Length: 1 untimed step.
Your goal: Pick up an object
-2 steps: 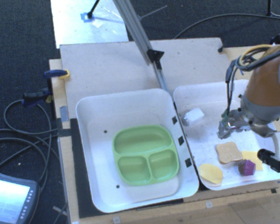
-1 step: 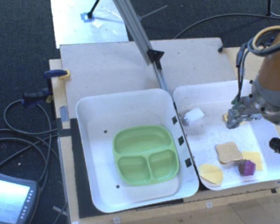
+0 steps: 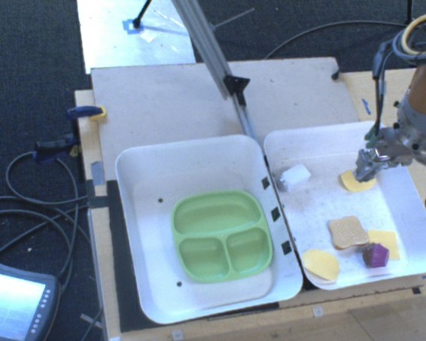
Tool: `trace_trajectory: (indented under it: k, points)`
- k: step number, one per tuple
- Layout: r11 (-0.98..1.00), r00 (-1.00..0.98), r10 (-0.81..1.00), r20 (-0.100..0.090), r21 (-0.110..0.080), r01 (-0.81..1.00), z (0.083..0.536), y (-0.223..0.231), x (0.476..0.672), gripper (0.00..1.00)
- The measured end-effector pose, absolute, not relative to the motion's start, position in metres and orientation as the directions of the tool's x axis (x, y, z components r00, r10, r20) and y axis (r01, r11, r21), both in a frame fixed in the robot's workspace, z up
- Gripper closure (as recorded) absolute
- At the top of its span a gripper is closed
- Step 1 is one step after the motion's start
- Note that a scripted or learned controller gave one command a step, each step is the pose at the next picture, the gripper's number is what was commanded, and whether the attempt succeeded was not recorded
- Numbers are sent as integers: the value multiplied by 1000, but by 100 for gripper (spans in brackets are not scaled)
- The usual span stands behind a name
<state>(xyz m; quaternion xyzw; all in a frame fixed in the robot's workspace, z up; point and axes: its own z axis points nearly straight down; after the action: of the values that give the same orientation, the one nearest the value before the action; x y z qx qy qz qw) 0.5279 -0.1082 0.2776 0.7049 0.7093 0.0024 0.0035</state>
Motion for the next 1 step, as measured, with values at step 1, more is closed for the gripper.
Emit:
trace_trajectory:
  k: [1]
  points:
    - [11,-11,1000,1,4,1000,277,-55,552,100]
